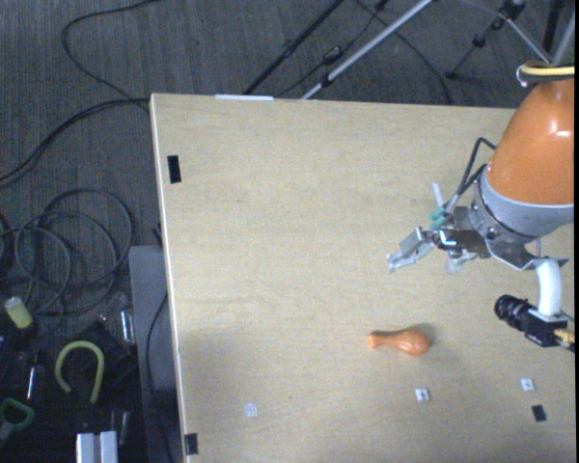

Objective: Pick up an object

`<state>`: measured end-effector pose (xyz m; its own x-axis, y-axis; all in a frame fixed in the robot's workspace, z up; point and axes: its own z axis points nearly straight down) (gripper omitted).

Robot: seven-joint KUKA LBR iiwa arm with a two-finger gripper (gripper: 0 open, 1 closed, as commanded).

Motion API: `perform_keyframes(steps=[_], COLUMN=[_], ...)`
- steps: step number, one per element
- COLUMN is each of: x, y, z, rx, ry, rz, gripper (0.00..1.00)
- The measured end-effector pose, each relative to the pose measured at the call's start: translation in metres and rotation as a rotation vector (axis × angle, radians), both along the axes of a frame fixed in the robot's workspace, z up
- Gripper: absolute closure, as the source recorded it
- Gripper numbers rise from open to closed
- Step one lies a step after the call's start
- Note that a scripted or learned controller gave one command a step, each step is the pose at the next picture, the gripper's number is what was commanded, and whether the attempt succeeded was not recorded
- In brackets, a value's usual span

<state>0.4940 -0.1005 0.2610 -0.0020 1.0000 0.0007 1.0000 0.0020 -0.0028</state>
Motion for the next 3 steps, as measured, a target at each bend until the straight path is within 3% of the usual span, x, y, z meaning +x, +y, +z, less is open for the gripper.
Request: perform_keyframes(steps=[1, 2, 3], x=[0.025, 0.078, 0.128], y=[-0.08, -0.054, -0.07], z=[0.037, -0.022, -0.127], rx=[-0.001, 0.0, 0.0], ry=[-0.002, -0.001, -0.002], rz=[0.045, 0.205, 0.364], gripper=[0.0, 0.0, 0.0])
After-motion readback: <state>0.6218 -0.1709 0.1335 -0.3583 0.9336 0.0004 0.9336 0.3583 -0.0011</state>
